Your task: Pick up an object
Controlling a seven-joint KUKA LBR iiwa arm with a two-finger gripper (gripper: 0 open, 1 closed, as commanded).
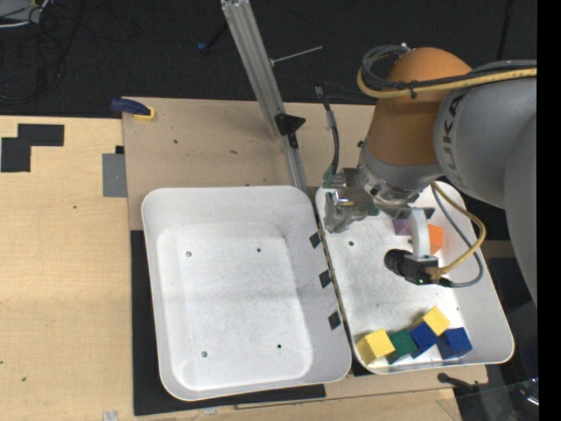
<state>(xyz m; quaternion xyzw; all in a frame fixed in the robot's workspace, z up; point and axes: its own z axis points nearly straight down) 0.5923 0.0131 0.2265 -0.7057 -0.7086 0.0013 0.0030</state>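
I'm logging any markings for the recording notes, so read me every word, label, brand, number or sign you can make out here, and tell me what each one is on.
"KU": large grey letters, cut off by the orange band, on the grey arm; most likely part of the maker's name, the rest is hidden.
No readable text on the blocks, the right bin, the left bin or the bench.
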